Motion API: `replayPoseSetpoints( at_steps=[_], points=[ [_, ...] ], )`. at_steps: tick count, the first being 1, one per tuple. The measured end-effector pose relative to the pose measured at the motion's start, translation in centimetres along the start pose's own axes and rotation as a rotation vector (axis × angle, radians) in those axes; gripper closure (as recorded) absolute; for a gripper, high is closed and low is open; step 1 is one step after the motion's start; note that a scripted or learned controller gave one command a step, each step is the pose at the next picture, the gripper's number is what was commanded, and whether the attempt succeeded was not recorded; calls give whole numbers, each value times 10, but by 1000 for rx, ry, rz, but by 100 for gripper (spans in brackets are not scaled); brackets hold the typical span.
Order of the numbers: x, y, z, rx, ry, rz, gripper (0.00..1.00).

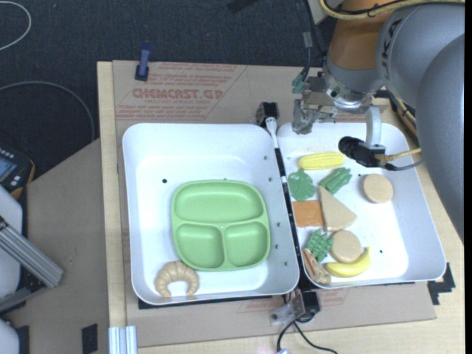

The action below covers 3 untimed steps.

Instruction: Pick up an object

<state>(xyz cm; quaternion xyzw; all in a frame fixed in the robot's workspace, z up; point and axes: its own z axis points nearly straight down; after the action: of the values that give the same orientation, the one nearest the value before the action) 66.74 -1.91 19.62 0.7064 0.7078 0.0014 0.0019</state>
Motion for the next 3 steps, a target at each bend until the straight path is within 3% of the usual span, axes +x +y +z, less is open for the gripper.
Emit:
replayPoseSetpoints(
  at_steps=[1,2,3],
  points=[
    [-15,-1,12,7,0,4,100],
    [-77,-3,77,11,0,7,100],
    [-75,-2,113,8,1,2,100]
  ],
)
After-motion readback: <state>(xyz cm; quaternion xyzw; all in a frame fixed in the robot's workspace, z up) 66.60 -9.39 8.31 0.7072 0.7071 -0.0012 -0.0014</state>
